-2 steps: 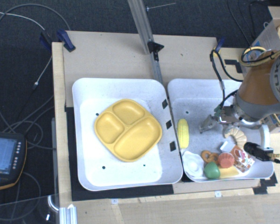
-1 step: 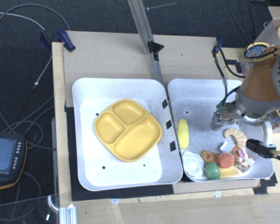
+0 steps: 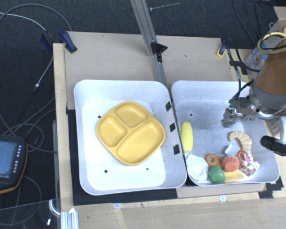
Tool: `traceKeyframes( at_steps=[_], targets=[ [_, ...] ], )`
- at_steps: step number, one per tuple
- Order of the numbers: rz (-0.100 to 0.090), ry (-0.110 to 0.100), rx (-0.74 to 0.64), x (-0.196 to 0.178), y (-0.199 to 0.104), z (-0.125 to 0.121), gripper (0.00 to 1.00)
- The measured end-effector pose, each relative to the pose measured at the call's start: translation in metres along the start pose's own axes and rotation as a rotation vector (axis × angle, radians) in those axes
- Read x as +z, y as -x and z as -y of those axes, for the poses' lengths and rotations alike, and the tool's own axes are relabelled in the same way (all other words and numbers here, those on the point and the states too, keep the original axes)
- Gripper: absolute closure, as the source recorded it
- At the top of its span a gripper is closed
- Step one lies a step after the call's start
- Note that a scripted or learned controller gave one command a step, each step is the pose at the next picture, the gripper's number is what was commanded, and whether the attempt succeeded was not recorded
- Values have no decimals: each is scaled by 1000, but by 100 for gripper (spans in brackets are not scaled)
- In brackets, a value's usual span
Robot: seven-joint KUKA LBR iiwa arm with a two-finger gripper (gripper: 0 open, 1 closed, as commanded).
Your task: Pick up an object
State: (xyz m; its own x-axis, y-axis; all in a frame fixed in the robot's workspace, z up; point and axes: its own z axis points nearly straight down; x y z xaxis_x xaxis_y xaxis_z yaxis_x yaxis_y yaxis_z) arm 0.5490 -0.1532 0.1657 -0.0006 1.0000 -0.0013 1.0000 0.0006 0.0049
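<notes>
- Arm comes in from the right, cut off at the frame edge, wrist bent down over the right bin.
- Gripper hangs above bare bin floor; can't tell how the jaws stand.
- Croissant lies just below it; corn sits by the bin's left wall.
- Yellow tray fills the left bin.
- No readable writing.

Two white bins; one yellow tray; one corn cob (other toys clustered).
</notes>
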Motion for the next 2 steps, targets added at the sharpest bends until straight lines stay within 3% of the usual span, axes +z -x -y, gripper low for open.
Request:
traceKeyframes(
  at_steps=[1,2],
  targets=[
    [1,3,-1,-54,0,-2,100],
    [-5,-6,-5,-64,-46,13,100]
  ],
)
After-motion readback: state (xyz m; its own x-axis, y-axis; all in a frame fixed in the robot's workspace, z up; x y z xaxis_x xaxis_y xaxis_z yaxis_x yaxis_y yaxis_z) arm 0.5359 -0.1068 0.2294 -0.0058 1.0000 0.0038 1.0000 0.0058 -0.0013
